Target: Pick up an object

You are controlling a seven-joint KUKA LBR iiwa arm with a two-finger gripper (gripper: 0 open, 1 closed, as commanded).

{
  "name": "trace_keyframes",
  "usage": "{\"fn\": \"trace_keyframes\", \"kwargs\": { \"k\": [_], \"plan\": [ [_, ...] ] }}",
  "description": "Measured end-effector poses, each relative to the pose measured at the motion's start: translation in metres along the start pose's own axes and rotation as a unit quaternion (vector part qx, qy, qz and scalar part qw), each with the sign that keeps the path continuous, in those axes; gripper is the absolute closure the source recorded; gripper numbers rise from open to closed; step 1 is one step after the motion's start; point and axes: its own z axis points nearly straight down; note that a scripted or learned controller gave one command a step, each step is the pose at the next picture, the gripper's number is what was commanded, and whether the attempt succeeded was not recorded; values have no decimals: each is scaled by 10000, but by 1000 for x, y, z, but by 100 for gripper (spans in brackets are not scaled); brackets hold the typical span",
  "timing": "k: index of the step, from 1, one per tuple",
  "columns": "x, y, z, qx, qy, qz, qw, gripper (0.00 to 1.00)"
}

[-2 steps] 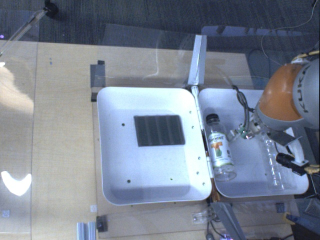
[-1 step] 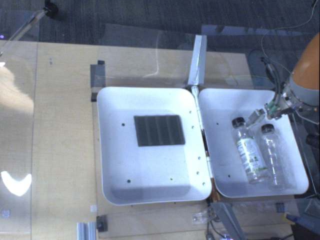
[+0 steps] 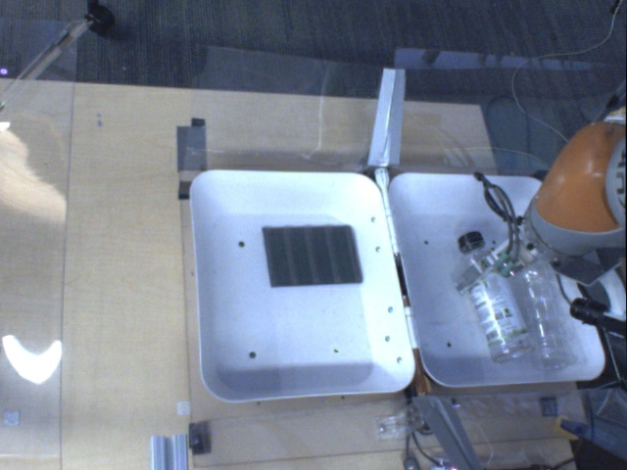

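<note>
Gripper (image 3: 505, 258), grip state not discernible, is positioned over clear plastic bottles (image 3: 495, 311) in right white bin (image 3: 431, 360); slippage is risked by smooth, rounded walls.

No text, brand, number or sign can be read anywhere. The clear plastic bottle (image 3: 495, 313) lying in the right bin (image 3: 436, 355) carries a pale label with small dark print, but the print is too small and blurred to make out.
</note>
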Motion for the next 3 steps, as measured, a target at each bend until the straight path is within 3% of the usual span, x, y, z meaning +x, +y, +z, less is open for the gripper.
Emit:
{"fn": "trace_keyframes", "kwargs": {
  "k": [1,2,3],
  "plan": [
    [-1,4,-12,-41,-22,-9,10000,100],
    [-11,-16,-33,36,36,-449,9990,100],
    [-27,-40,-136,27,16,-392,9992,100]
  ]
}}
